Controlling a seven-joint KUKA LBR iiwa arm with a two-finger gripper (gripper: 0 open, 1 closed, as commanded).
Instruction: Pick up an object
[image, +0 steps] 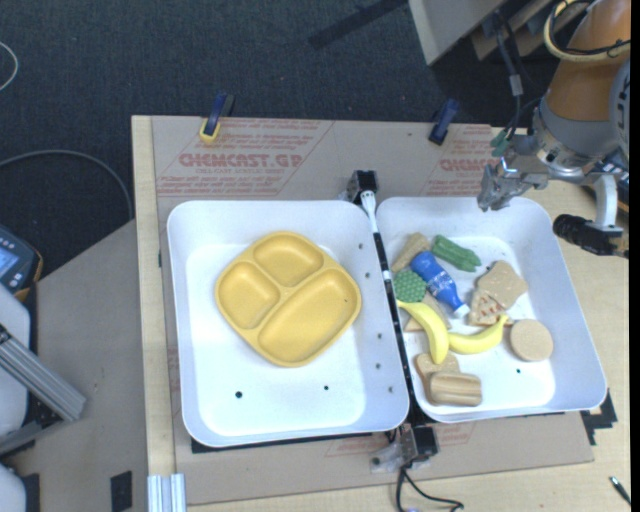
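Note:
The right bin (570, 300) holds several toy foods: a yellow banana (450, 338), a blue bottle (438, 279), a green pickle (456, 251), a green ridged piece (409, 287), a tan toast slice (497, 291), a round cookie (530, 340) and a tan bread piece (450, 384). My gripper (497, 193) hangs over the bin's far rim, above and behind the foods, touching none of them. Nothing is seen between its fingers.
The left bin (190, 330) carries a yellow divided plate (288, 297). A black divider bar (378, 262) runs between the two bins. Blue clamps (215, 115) (444, 119) grip the cardboard base at the back.

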